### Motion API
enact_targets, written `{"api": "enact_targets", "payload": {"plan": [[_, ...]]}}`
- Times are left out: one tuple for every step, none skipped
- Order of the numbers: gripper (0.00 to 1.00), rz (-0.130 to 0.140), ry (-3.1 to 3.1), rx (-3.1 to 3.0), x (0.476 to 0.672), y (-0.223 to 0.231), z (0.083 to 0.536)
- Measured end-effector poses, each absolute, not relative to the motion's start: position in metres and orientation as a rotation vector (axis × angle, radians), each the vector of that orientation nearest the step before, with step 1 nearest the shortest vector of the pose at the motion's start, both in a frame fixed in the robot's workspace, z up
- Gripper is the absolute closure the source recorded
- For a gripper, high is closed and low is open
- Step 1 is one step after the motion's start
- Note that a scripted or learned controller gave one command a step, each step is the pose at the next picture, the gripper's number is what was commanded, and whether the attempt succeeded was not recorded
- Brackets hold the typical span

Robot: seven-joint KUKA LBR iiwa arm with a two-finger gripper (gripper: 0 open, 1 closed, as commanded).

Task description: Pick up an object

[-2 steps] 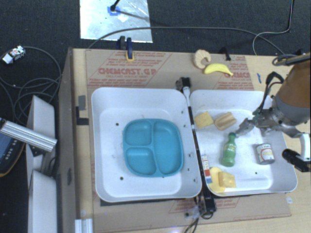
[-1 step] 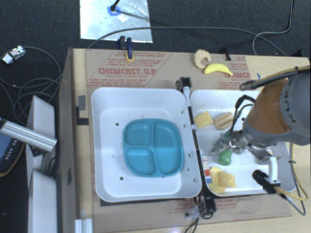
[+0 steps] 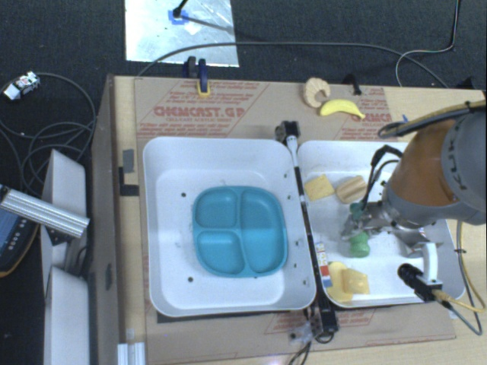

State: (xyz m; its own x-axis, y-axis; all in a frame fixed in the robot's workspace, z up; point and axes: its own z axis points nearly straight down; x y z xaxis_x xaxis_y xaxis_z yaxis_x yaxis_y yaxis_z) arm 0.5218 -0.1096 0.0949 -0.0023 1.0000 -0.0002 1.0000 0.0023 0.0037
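My gripper [image 3: 358, 225] hangs low in the right bin [image 3: 380, 152], reaching in from the right under the orange band of the arm [image 3: 426, 175]. Directly beneath its tip lies a small green object [image 3: 358, 245], touching or nearly touching it; the tip hides the object's top. Farther back in the same bin lie a pale yellow block [image 3: 319, 187] and a tan piece [image 3: 351, 188]. Two yellow chunks [image 3: 348, 281] and a small printed carton [image 3: 324, 269] rest by the bin's front left corner.
The left bin [image 3: 163, 166] holds a blue divided plate [image 3: 240, 230]. A black divider [image 3: 300, 196] runs between the bins. Behind the right bin, on the cardboard, lie a banana [image 3: 340, 109] and a tan ring-shaped thing [image 3: 314, 91]. A clamp [image 3: 200, 74] stands at the back.
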Motion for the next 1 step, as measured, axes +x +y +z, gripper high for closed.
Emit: {"api": "enact_targets", "payload": {"plan": [[1.00, 0.004, 2.225, 2.215, 0.5573, -0.0627, 0.1851]]}}
